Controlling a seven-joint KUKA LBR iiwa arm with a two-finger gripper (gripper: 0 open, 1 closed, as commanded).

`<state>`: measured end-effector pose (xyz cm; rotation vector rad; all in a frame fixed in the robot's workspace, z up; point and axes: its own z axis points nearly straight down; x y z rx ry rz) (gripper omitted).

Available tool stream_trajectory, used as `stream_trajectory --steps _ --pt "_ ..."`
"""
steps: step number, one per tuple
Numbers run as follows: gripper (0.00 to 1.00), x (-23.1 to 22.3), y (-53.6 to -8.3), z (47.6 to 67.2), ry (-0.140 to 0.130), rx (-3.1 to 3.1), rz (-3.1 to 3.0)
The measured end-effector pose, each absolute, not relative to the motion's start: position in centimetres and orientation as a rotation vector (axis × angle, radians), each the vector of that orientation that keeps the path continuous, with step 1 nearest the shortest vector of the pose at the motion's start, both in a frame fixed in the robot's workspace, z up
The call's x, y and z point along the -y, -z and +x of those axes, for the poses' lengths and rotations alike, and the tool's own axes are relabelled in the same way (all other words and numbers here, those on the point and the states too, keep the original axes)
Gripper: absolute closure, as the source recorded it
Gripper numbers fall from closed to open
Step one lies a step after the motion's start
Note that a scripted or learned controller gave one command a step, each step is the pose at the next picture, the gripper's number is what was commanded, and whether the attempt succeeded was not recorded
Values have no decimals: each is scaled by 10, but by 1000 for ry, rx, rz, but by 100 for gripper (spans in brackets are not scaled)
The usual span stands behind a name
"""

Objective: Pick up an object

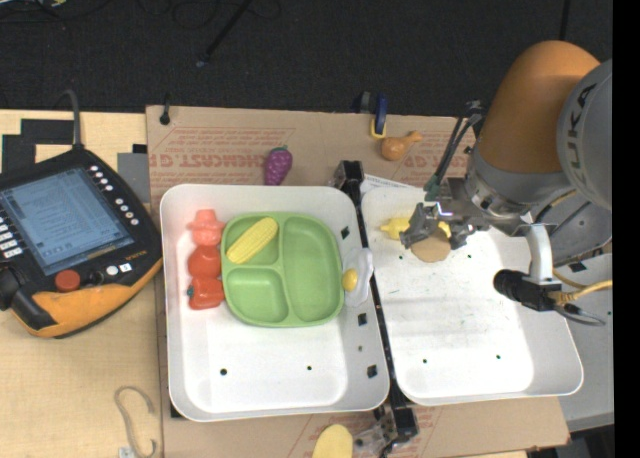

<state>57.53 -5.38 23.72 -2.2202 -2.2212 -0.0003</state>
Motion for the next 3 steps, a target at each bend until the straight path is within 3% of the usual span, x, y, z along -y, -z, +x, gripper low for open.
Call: stream_trajectory --steps 2,3 --pt "100 58 -218 582 -3 2220 -2221" --pt "100 53 -237 581 0 2220 -2221"
